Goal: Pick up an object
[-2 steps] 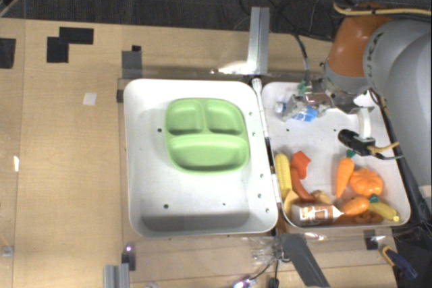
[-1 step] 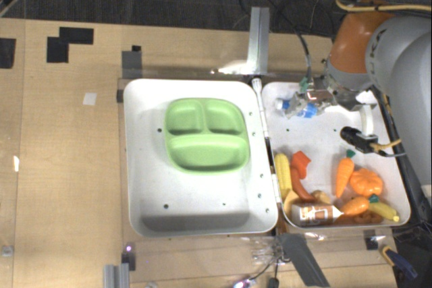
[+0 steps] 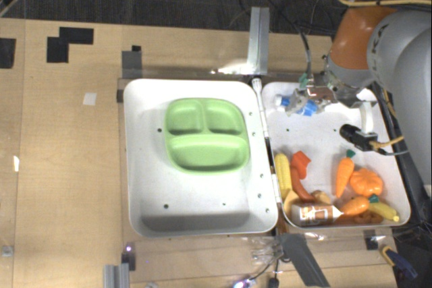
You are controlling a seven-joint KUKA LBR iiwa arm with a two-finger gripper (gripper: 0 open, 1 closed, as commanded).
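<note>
My gripper [image 3: 305, 99] hangs over the far end of the right bin [image 3: 324, 128]; I cannot tell how it is set. The toy food, with a carrot [image 3: 344, 175] and corn cob [image 3: 282, 172], lies well apart at the near end.

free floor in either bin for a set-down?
Left white bin: bare strips around the green sectioned plate, widest along the near wall. Right white bin: a bare patch mid-floor between the blue-and-white item under the gripper and the upright orange carrot. Its near end is crowded with the yellow corn cob and other toy food.
</note>
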